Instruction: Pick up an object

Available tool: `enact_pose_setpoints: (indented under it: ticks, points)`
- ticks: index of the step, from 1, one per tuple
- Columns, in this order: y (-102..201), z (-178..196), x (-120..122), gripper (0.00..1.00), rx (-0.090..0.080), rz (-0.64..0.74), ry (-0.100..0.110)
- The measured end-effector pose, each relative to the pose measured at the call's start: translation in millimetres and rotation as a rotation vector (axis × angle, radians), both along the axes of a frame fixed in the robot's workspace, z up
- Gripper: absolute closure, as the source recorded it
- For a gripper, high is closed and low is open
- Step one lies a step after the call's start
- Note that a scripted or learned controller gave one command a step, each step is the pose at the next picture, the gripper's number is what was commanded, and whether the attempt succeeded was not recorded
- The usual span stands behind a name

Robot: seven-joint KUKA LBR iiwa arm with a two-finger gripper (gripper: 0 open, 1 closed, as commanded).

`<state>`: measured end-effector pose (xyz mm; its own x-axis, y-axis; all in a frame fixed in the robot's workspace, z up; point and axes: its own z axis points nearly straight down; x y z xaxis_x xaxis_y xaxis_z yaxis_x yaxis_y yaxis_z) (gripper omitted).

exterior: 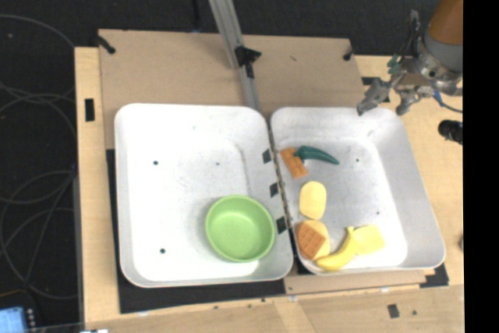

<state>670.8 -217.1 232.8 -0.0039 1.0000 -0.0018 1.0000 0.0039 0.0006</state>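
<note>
I see gripper [387, 98] above far right corner of right bin [390, 138], fingers spread apart, nothing between them. Right bin holds green pepper-like piece [316, 155], orange block [293, 163], pale yellow lump [313, 200], waffle-like brown piece [312, 239], banana [337, 255], yellow block [369, 239]. Left bin [171, 152] holds green bowl [240, 227]. All objects lie well apart from gripper, toward near left side of right bin.
</note>
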Motion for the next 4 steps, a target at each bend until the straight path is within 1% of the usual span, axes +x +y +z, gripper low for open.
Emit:
enact_pose_setpoints:
  ticks: [1,2,3,4]
  points:
    - [-1.0,0.2,-0.3,0.0,-0.002,0.0,0.001]
    - [-0.4,-42.0,1.3,0.0,-0.002,0.002,0.003]
    - [-4.0,-95.6,-9.9,0.0,-0.001,-0.004,0.005]
    - [-6.0,-131.2,-9.8,0.0,-0.003,-0.003,0.0]
